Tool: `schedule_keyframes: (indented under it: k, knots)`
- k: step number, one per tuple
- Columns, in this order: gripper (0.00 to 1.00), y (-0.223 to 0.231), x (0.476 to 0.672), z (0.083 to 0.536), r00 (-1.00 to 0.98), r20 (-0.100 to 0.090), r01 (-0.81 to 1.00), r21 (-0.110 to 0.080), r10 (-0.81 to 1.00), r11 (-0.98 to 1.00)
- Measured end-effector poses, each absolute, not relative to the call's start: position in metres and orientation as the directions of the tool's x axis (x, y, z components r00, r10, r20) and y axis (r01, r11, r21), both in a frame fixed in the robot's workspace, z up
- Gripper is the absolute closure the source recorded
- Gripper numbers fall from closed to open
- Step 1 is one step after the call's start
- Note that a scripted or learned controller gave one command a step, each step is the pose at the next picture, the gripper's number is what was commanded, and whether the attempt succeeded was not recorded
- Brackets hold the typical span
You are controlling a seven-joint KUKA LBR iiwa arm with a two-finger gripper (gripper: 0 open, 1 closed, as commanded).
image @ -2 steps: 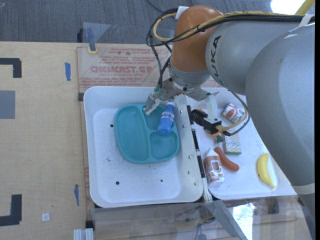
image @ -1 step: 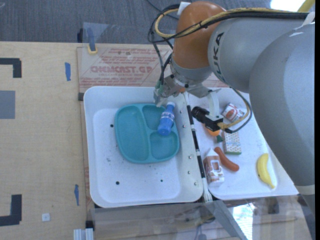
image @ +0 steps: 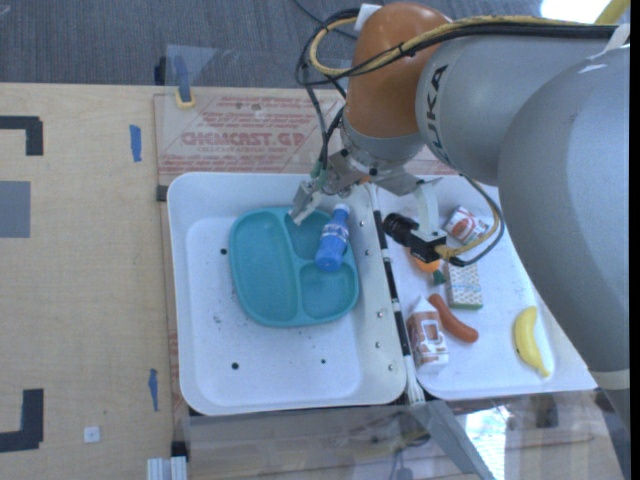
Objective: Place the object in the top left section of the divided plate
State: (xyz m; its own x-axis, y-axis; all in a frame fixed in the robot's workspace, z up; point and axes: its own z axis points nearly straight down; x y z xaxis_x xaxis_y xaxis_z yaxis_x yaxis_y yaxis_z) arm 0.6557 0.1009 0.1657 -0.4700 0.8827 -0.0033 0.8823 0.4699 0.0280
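Standing beside the tabletop (image: 80,268), I see the grey arm (image: 520,118) taking up the right side, its orange band bent over the left bin (image: 195,298). In that bin sits the teal divided plate (image: 262,268) — one large section on its left and two smaller ones on its right, as this camera sees it. The gripper (image: 308,204) hangs at the plate's upper right rim, and I cannot tell whether the jaws are open or closed. The blue bottle (image: 332,240), which I take to be the object to place, lies tilted just below the gripper. It lies across the upper small section, with its pale cap pointing toward the gripper. I can't make out whether it is held.

To my eye the bottle is not yet in the top left section. Doing this well calls for a firm hold around its body and a lift that clears the plate's ridges. It should then go leftward and be released low — a round bottle let go from height may roll into the wrong section.

As for writing, "KUKA" runs along the arm near the orange band. The brown board (image: 250,133) behind the bins carries red lettering that is too blurred to read reliably. The bottle's label and those on the two cans (image: 428,338) in the right bin (image: 500,368) are too small to read.
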Motion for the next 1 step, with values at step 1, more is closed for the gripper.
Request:
schedule_keyframes:
  k: [1]
  knots:
    - [1.0,0.1002,0.6571,0.1773,-0.468,-0.005,0.883,0.034,0.883,0.468]
